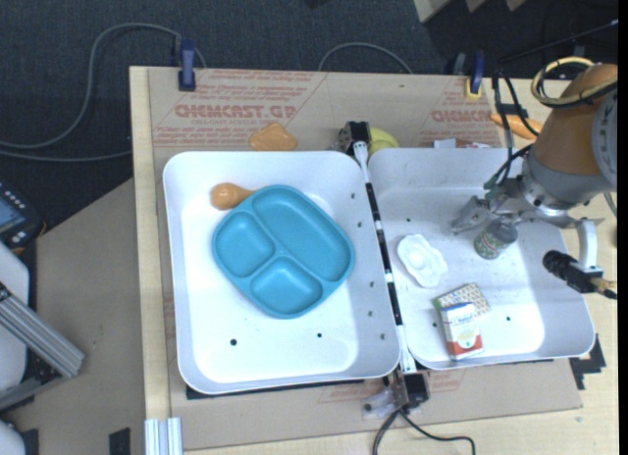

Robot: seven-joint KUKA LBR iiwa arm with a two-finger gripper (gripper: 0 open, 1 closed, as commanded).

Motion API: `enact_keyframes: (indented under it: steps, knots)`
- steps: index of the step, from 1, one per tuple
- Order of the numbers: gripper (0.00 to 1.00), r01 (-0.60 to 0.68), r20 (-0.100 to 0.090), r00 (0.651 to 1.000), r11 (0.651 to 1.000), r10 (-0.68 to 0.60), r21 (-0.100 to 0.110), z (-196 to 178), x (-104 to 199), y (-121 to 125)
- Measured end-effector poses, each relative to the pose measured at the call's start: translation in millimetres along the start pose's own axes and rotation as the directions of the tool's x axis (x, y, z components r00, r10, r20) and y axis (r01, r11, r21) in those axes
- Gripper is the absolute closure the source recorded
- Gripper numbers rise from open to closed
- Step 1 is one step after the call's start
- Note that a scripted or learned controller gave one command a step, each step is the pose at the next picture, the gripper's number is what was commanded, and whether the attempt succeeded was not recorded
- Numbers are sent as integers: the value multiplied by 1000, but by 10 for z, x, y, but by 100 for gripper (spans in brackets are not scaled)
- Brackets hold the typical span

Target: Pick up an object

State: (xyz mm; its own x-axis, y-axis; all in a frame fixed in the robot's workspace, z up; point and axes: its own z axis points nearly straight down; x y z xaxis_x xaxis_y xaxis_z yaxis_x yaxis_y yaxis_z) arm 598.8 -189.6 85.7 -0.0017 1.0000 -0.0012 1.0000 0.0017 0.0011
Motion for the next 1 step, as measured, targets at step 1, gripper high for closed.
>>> enact_keyframes:
  steps: [1]
  knots:
    - [100, -1, 2, 1000, 1000, 1, -5, -111, -14, 16]
